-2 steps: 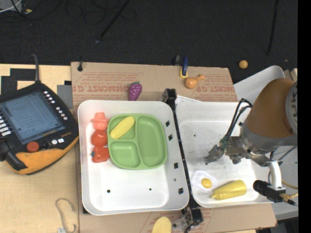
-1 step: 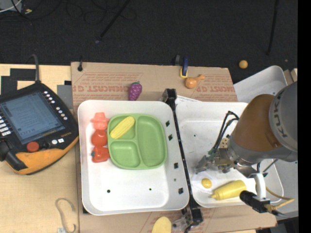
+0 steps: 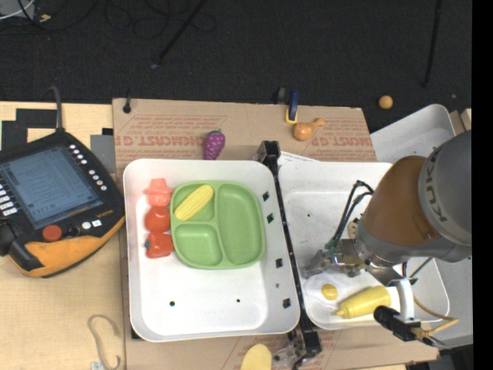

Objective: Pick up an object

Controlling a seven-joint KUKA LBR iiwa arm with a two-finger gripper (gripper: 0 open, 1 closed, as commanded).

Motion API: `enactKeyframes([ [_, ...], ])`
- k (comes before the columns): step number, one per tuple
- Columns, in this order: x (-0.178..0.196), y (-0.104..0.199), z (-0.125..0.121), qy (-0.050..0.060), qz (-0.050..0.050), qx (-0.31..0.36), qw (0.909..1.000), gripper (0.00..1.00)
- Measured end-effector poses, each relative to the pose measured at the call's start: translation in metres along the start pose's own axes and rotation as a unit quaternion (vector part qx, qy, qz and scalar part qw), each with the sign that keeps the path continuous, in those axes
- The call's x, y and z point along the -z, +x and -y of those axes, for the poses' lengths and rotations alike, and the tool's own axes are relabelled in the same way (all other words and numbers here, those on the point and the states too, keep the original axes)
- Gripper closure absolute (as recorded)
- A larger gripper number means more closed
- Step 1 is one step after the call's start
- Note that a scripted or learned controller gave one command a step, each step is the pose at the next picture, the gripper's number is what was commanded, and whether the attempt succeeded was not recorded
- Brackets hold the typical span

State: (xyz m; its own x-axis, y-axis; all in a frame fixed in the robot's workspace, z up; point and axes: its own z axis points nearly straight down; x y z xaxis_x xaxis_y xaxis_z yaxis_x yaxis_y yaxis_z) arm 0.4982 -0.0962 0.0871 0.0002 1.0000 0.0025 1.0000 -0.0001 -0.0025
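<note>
In the right bin (image 3: 308, 199) lie a yellow squeeze bottle (image 3: 360, 302) and, just left of it, a small fried-egg toy with a yellow yolk (image 3: 330, 290). My gripper (image 3: 333, 262) hangs low over the bin's front part, right above the egg toy and slightly behind the bottle. The grey and orange arm (image 3: 408, 206) hides much of the bin's right side. The left bin (image 3: 200, 307) bears a green divided plate (image 3: 231, 230) with a corn cob (image 3: 192, 201) in its back-left compartment. Red and orange toy pieces (image 3: 157, 220) sit to the plate's left.
Purple grapes (image 3: 214, 143) and an orange pear-like toy (image 3: 306, 129) rest on the cardboard behind the bins. A yellow lemon-like toy (image 3: 256, 356) lies at the front edge. A teach pendant (image 3: 54, 199) sits at the far left, and a black divider (image 3: 279, 230) runs between the bins.
</note>
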Motion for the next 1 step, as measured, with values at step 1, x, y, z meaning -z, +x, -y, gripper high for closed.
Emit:
enactKeyframes([
  [1, 0.0106, -0.0028, 0.0009, 0.001, 0.0, -0.004, 1.0, 1.0],
])
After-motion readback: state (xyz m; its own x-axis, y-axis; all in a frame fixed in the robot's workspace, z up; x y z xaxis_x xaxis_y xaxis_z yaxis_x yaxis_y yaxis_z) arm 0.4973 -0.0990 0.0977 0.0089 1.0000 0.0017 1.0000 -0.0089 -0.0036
